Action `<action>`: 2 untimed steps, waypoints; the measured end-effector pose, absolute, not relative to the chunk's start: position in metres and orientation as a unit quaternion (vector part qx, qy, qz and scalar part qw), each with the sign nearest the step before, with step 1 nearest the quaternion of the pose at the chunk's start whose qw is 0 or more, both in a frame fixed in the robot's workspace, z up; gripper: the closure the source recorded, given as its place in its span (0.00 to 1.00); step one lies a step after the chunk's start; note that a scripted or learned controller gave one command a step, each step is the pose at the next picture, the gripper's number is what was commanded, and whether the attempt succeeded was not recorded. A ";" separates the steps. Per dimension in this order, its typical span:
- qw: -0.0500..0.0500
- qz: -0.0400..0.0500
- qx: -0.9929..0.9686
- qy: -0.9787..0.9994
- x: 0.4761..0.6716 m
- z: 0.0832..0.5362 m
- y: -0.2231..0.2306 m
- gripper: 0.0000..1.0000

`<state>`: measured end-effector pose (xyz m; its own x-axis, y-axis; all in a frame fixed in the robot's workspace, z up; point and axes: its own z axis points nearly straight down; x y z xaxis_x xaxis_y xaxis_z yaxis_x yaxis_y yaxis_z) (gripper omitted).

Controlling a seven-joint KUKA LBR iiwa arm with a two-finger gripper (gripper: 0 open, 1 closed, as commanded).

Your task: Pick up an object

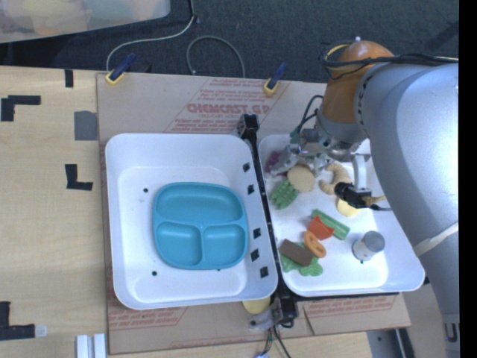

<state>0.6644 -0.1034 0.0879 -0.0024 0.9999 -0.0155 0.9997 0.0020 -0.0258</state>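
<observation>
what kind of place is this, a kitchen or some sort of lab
Most likely a robotics lab bench, not a kitchen. A grey robot arm reaches over two white bins clamped on a board; one holds a blue divided plate, the other small toy food pieces, and cables trail behind.

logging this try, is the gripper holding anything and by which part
Cannot be told: the gripper sits low over the small toys in the right white bin, beside a round beige piece.

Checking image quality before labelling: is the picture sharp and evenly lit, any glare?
Camera view: even, soft light; white bins bright but not blown out; mild sheen on the arm; small toys near the hand are slightly soft.
</observation>
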 end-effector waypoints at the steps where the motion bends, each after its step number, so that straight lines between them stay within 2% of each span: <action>1: 0.000 0.005 -0.708 -0.706 0.667 0.086 -0.110 0.00; 2: -0.001 0.007 -0.707 -0.707 0.666 0.085 -0.104 0.00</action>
